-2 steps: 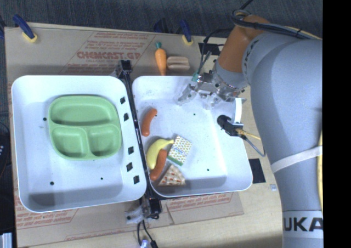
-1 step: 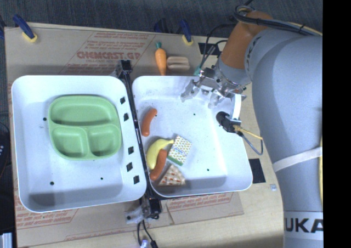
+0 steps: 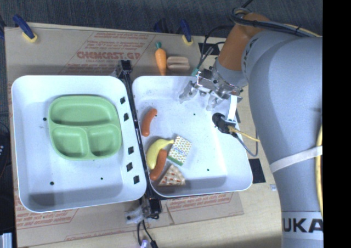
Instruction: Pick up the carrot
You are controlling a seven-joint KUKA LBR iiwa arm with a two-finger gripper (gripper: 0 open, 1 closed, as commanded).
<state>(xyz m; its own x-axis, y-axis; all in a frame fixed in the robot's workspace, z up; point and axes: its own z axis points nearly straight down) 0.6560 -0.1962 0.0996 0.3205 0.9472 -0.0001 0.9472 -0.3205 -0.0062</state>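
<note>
The carrot [image 3: 159,60], orange with a small green top, lies on the cardboard bench just beyond the far rim of the right bin [image 3: 230,164], outside both bins. My gripper [image 3: 200,97] hovers over the far part of the right bin, below and to the right of the carrot and apart from it. Its fingers [image 3: 185,94] are spread open with nothing between them.
A tan block [image 3: 177,64] sits right beside the carrot. The right bin holds an orange sausage [image 3: 147,122], a banana [image 3: 156,151], a second sausage [image 3: 159,165], a patterned box [image 3: 180,150] and a waffle wedge [image 3: 172,177]. A green divided plate [image 3: 85,126] lies in the left bin [image 3: 27,175].
</note>
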